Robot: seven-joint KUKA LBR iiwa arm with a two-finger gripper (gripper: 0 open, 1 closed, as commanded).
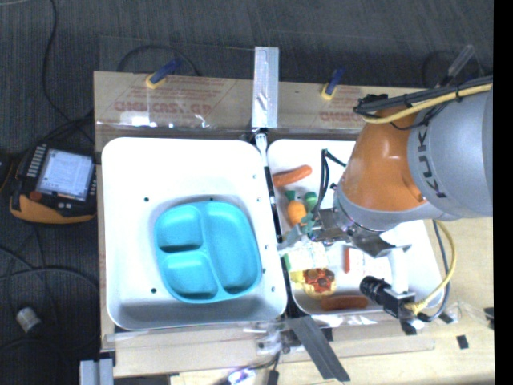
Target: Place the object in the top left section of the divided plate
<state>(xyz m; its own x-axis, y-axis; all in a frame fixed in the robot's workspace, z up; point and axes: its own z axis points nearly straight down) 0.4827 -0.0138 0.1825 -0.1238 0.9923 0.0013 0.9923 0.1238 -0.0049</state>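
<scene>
Gripper (309,229) is down in the right bin (417,243) over the toy food pile at about 9 o'clock from the orange wrist band, and honestly can't tell what state it's in or whether it's got anything, so I'd call this the picking stage. Likely targets are small smooth plastic bits: an orange ball-shaped piece (296,211) and a sausage-shaped one (292,174) toward 12 o'clock. Next it needs a clean lift and a carry across to the glossy blue divided plate (208,249) in the left bin (128,207), dropping into its 10 o'clock section (178,229).
</scene>
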